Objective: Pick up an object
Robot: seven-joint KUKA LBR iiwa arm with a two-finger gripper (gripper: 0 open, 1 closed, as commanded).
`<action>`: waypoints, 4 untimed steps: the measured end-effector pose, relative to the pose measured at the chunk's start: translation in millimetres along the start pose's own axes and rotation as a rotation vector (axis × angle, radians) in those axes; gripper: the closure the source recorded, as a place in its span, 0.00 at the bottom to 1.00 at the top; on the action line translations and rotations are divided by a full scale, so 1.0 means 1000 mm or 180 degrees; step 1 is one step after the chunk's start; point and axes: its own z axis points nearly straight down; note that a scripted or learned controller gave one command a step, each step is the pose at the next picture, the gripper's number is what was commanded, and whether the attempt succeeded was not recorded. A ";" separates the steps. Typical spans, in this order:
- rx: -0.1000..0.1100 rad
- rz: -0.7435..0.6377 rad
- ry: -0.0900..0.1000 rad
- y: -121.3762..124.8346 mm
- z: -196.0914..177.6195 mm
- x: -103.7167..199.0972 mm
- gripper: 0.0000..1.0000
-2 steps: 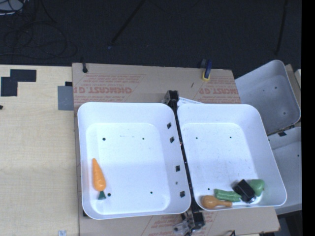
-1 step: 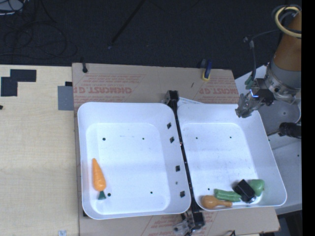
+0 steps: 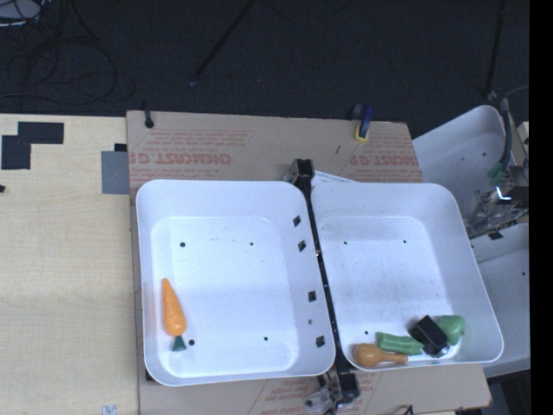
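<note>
— Gripper [image 3: 499,199] sits at the far right, outside the bins. Open or closed? Can't tell, it's too murky there.

— Left to right, then?

— Left bin [image 3: 220,195]: a carrot [image 3: 173,309] by the left wall, long axis running near to far, green top towards the near rim, with bare floor around it.

— And the right bin [image 3: 389,195]?

— A cluster in the near right corner: orange gourd [image 3: 377,355], green pod [image 3: 398,344] just beside it, black block [image 3: 429,335] overlapping a green lump [image 3: 452,325].
</note>
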 end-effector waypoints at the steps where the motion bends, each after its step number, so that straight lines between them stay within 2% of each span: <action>1: 0.0020 -0.0034 0.0014 0.057 0.121 -0.011 1.00; 2: 0.0008 -0.0032 0.0016 0.101 0.205 0.017 1.00; 3: -0.0058 -0.0042 0.0003 0.103 0.041 0.070 1.00; 4: -0.0009 -0.0004 -0.0002 0.051 0.019 0.009 1.00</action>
